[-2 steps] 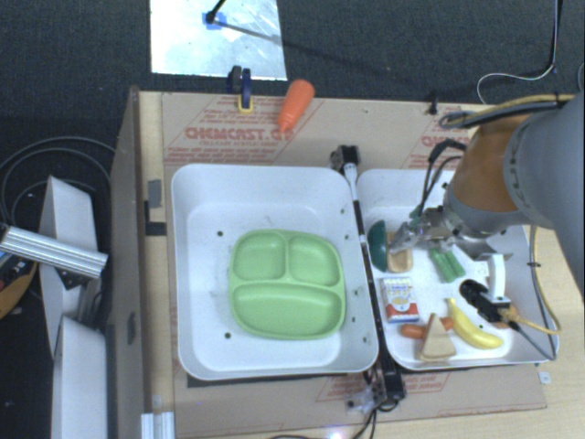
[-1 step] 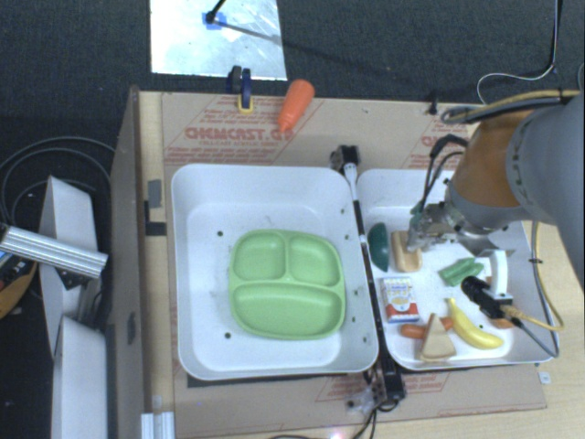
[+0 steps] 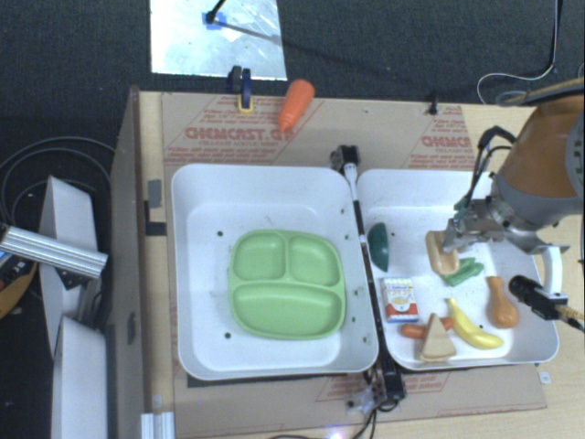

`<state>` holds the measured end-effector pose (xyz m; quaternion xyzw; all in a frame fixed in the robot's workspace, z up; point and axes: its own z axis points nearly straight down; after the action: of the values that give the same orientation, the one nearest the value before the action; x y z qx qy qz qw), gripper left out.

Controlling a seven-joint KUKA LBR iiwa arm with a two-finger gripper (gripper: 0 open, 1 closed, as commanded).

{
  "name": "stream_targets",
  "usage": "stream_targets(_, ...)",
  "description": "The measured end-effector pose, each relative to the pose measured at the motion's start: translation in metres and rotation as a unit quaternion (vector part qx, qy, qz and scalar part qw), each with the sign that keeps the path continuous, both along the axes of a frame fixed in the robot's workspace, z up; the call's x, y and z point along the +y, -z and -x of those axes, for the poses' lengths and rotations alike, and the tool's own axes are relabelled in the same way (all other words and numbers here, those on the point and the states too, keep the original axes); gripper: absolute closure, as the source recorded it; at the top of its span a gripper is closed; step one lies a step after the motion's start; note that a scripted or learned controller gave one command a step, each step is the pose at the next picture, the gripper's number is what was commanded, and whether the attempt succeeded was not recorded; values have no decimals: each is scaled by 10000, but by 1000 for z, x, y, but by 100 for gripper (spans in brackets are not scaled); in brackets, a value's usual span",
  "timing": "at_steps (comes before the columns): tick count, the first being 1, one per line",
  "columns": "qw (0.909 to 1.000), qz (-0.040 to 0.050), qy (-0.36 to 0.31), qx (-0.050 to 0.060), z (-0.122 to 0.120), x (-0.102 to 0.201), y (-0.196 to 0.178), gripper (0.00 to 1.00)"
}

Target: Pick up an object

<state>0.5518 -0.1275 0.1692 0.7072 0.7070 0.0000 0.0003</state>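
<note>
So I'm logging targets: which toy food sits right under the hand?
The tan bread piece, directly below the hand; banana and drumstick lie nearer the camera.

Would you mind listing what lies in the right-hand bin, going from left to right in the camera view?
Dark green item → small printed box → tan wedge → yellow banana → brown drumstick-shaped piece. The tan and green pieces under the end effector overlap it, so I left them out.
</note>
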Motion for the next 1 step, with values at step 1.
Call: stream_targets(1,10000,-1,-2,-5,27,-11,-20,100)
